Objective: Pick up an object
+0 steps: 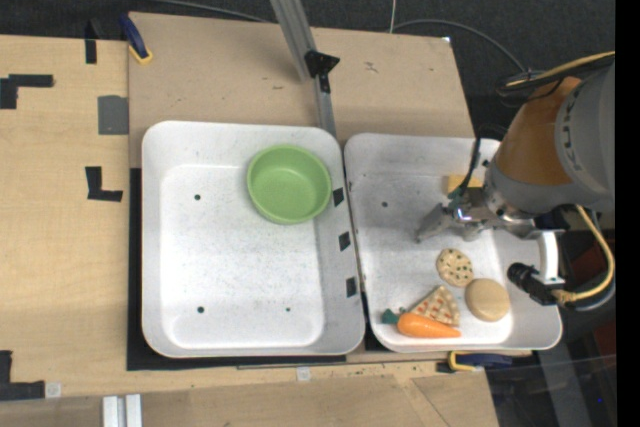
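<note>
I have the arm reaching in from the right, and the tool (pixel 436 225) sits low inside the right bin (pixel 400 165), near its middle. From my view I cannot tell how the tool is set; nothing shows between its tips.

The pickable things lie in the near right corner of that bin. A speckled round cookie (pixel 454 266) is just below the tool, apart from it. A tan bun-like piece (pixel 487 300) sits to its right. A triangular slice (pixel 438 304) lies beside an orange carrot (pixel 427 325) at the bin's near rim. Something yellow (pixel 457 183) peeks out beside the wrist.

In the left bin (pixel 200 245) I see a green bowl (pixel 289 183), upright, toward the far right corner.

I can read no writing or labels on the tabletop (pixel 220 65).
</note>
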You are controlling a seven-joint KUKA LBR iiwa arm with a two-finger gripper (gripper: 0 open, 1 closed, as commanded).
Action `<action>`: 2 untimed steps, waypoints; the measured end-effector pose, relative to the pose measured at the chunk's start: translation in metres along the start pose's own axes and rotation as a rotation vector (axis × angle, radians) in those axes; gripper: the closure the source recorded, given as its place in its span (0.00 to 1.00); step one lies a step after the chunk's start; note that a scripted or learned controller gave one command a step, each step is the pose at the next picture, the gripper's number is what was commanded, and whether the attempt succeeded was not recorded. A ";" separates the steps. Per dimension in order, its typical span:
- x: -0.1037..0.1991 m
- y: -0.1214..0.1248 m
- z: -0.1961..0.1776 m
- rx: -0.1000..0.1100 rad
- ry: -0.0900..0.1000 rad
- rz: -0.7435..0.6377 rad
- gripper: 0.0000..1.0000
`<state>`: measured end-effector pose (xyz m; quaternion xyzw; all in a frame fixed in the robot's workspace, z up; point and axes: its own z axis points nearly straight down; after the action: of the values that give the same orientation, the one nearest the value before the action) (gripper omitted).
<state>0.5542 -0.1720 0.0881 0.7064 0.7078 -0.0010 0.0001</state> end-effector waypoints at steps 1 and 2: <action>0.001 0.000 -0.011 0.000 0.001 -0.001 1.00; 0.000 -0.008 -0.057 -0.003 0.001 0.002 1.00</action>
<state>0.5466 -0.1720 0.1456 0.7070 0.7072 0.0006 0.0009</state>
